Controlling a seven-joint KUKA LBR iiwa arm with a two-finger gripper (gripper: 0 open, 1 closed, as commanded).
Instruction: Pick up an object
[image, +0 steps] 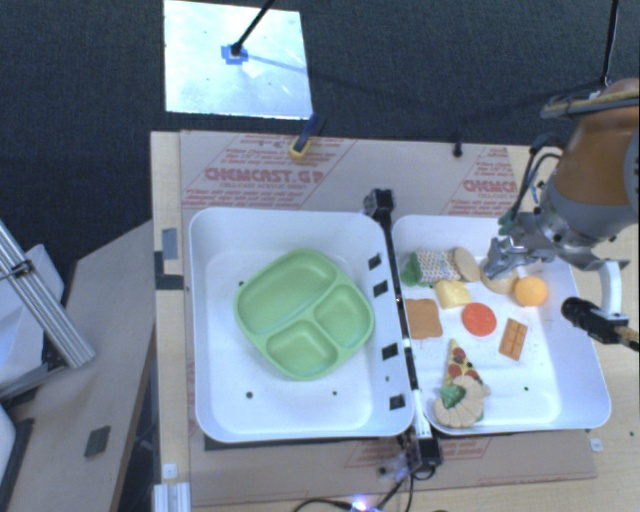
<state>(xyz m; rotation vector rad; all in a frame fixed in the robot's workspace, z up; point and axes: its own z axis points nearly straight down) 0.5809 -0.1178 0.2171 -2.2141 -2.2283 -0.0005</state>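
Note:
The right bin (575, 400) holds several toy foods. Among them are an orange ball (530, 290), a red tomato slice (479, 319), a yellow cheese piece (452, 293), a brown toast square (424, 318), a tan bread oval (466, 264), a pizza slice (460, 362) and an orange cracker (513, 338). My gripper (498, 266) hangs low over the bin's back part, just left of the orange ball and right of the tan bread oval. A small tan piece (496, 284) lies right under its tip.
A green divided plate (303, 313) lies in the left bin (225, 400). A green leafy piece (411, 268) and a grey waffle piece (434, 264) sit near the divider. A tan round with green on it (458, 405) rests at the right bin's front left corner.

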